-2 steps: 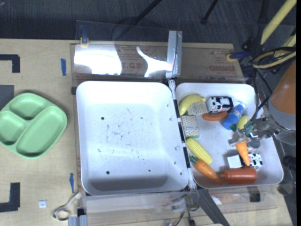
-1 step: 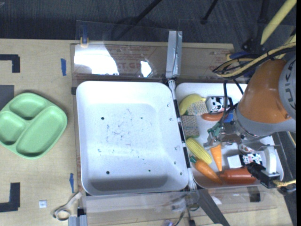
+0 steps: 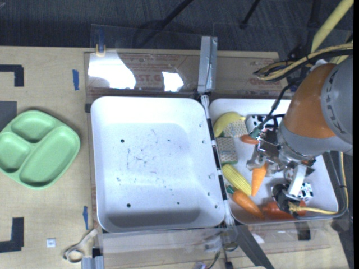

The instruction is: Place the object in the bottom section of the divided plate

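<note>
The pincer (image 3: pixel 268 164) hung low over the right bin (image 3: pixel 331 203), among toy food. A carrot (image 3: pixel 257 179) stood on end just below the fingertips, its long axis near vertical in the view. Whether the carrot sat between the fingers could not be told, and the pincer's state was likewise unclear. A corn cob (image 3: pixel 235 176) lay just left of the pincer, a second carrot (image 3: pixel 245 201) below it. The divided plate (image 3: pixel 37 148) rested on the desk (image 3: pixel 45 228) far to the left of the pincer, beyond the left bin (image 3: pixel 104 111). Its long bottom section (image 3: pixel 49 157) ran slantwise. The coming move would probably demand a secure lift, then a long leftward carry across the left bin.
</note>
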Robot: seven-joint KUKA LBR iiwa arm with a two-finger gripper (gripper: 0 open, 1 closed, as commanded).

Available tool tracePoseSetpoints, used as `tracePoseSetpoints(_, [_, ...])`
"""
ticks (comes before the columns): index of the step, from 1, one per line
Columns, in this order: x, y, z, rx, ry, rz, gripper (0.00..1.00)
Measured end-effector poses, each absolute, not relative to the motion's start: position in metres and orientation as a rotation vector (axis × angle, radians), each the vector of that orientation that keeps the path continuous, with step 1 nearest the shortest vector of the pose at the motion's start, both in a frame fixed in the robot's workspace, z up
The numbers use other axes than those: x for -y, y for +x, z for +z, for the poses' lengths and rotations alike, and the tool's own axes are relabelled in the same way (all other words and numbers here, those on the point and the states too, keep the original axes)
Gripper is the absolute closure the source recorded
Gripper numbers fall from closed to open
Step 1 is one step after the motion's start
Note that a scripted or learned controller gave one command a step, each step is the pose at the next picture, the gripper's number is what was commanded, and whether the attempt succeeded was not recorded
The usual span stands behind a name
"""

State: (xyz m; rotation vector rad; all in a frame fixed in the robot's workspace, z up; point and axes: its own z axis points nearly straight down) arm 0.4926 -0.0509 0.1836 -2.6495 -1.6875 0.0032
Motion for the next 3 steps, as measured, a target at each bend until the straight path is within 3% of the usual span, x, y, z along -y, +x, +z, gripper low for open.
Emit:
tracePoseSetpoints(1, [0.128, 0.479, 0.238, 1.474, -2.774, 0.003, 1.00])
tracePoseSetpoints(2, [0.128, 0.480, 0.238, 1.474, -2.773, 0.003, 0.00])
tracePoseSetpoints(3, [0.096, 0.482, 0.098, 1.252, -2.882, -0.002, 0.00])
